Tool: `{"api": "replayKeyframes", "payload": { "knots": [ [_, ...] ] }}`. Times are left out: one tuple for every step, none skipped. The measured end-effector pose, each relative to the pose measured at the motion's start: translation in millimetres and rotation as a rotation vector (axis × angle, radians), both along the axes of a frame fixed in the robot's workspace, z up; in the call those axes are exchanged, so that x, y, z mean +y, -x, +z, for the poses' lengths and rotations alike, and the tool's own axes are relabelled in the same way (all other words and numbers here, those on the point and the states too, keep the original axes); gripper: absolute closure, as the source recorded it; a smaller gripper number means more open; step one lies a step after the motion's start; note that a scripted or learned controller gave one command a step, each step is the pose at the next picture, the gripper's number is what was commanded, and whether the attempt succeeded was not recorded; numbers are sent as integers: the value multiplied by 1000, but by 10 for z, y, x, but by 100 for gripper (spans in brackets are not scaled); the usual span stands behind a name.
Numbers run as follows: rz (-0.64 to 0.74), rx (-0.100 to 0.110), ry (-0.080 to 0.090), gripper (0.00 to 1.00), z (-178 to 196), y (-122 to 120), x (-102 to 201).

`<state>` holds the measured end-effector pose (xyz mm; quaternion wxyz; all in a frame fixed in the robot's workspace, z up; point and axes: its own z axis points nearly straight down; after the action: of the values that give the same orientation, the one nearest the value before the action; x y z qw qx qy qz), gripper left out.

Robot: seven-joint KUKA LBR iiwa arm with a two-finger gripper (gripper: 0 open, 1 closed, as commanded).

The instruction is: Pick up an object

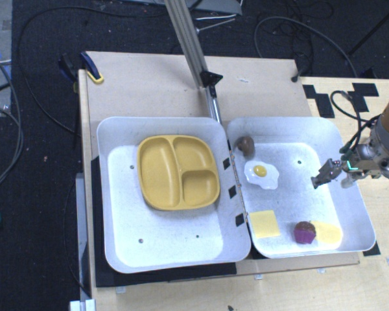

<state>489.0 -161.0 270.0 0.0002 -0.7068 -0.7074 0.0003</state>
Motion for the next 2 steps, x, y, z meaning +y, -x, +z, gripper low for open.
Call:
{"api": "replayKeyframes", "payload": {
  "knots": [
    [0, -1, 0, 0, 3, -2, 0],
    [0, 4, -1, 0, -510, 30, 105]
  ]
}}
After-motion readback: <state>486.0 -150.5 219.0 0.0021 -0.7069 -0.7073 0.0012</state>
